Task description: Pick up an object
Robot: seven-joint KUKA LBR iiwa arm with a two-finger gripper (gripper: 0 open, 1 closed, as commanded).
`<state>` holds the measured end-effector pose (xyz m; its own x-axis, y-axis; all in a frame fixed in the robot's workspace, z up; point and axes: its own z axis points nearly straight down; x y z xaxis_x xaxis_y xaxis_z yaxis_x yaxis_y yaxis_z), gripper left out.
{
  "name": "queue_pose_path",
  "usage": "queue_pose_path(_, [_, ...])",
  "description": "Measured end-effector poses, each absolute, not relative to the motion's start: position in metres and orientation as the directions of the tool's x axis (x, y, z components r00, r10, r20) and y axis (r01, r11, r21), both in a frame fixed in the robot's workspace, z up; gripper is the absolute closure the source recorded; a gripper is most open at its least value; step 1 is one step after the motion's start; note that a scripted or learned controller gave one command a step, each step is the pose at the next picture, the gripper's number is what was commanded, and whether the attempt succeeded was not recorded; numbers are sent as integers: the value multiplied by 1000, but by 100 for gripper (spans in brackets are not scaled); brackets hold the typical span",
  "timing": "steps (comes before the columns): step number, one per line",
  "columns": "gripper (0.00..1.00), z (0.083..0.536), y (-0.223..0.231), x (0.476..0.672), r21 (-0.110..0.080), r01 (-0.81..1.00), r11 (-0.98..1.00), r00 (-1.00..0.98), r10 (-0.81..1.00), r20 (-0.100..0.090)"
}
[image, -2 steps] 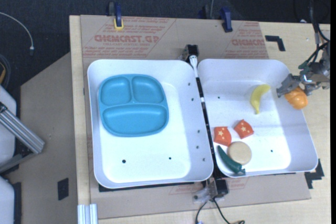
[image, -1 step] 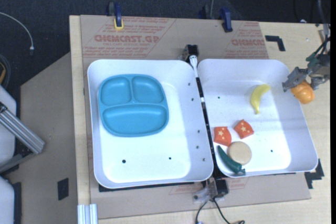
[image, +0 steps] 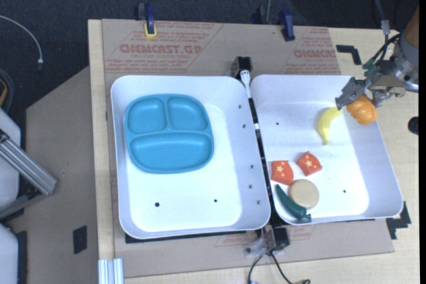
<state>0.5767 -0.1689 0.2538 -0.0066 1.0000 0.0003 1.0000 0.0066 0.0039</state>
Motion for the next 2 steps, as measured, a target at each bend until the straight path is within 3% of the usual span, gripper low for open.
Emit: queue_pose_path(2, [100,226,-59,592,-3,1000,6,-6,1000,2])
